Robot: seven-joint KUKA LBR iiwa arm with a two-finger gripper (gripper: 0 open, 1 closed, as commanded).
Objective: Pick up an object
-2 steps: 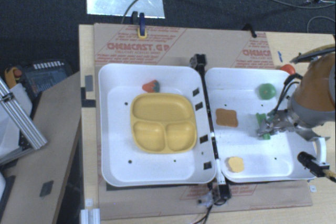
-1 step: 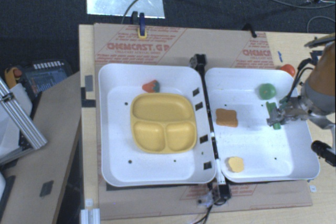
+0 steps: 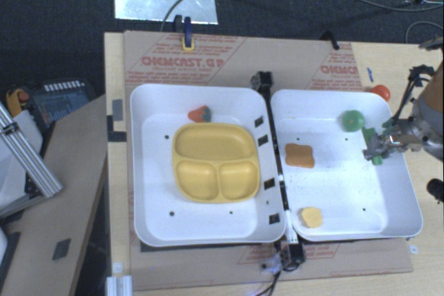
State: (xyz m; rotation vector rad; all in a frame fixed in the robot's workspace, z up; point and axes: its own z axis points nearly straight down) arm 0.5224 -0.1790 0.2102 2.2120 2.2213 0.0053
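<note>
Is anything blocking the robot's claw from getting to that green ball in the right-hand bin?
Nothing visible does. The gripper sits at the right side of the right bin, and the green ball lies just up and to the left of it, with bare white floor between. The orange block lies farther left, out of the way.

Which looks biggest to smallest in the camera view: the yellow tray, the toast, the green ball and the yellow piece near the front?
1. Yellow tray, by far the largest.
2. Toast.
3. Green ball and yellow piece look about alike; the piece lies nearer the camera, so I won't rank them.
</note>
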